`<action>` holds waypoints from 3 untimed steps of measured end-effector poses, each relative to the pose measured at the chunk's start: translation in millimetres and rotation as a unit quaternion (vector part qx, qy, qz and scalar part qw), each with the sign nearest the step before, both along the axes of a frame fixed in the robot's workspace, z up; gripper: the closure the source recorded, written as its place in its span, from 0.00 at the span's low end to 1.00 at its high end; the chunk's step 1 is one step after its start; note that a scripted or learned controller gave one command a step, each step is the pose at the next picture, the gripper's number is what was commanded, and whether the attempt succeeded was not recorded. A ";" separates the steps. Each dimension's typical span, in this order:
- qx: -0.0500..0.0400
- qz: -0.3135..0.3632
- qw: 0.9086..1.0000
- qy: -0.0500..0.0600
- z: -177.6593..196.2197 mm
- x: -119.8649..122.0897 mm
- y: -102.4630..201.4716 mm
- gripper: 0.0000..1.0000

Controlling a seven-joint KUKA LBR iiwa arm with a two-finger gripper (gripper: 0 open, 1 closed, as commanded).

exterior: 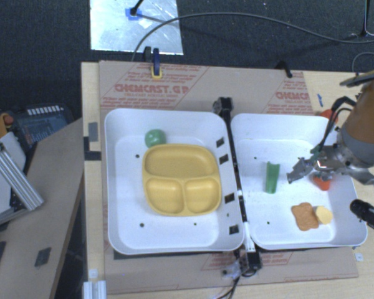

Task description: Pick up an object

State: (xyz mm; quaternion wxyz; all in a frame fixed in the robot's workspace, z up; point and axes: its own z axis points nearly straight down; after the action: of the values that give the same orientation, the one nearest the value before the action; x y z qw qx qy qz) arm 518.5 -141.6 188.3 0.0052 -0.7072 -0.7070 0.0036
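- Camera view: arm [368, 129] reaches in from the right, gripper [299, 170] low over the right bin [280, 129].
- Fingers: can't tell how far open; nothing visibly between them.
- Green block [272, 177] lies just left of the gripper, apart from it.
- Brown cookie [304, 216] and a yellow piece [323, 215] touch each other near the front right corner.
- Left bin [121, 167]: yellow divided tray [181, 178], green ball [154, 137] at its back left edge.
- Both bins sit on the worktop [193, 83].
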 end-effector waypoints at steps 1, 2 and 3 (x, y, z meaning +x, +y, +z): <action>-0.001 0.002 1.000 -0.007 7.0 3.2 0.5 0.00; -0.001 0.001 1.000 -0.006 -33.4 4.9 0.9 0.00; -0.001 0.001 1.000 -0.006 -94.8 7.1 -0.5 0.00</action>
State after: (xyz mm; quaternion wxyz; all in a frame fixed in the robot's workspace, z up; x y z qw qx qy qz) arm 525.6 -142.1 93.5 0.0006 -0.7066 -0.7076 0.0000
